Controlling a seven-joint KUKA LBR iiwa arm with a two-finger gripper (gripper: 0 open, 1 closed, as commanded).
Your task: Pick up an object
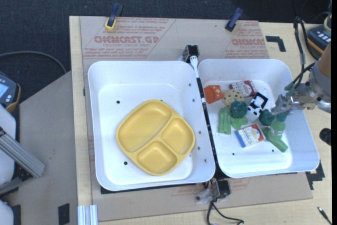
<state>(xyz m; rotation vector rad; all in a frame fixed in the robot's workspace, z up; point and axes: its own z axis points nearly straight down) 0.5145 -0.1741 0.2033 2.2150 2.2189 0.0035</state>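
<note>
Green toy [278, 141] at frame's right lies beneath the gripper [277, 111], grip state indeterminate; next, descend and close.

**Two bins side by side, clutter under the fingers**

The fingers [278, 109] sit over the right bin [300, 153], near its right wall. Directly below them lies a small round-topped piece [278, 125], with a long wedge [277, 142] just nearer the camera. Left of the fingers is a dice-like block [257, 103]; further left a rounded lump [238, 109] rests on an upright bar [225, 121]. A flat packet [248, 136] lies left and nearer the camera. Behind and left are a holed disc [233, 96], a wrapped packet [240, 86] and a pouch [213, 94]. Well to the left, across the shared rims, the left bin [102, 81] holds a three-compartment tray [156, 137]. Both bins rest on the tabletop [79, 113], with two clamps [112, 17] at its far edge.
</note>
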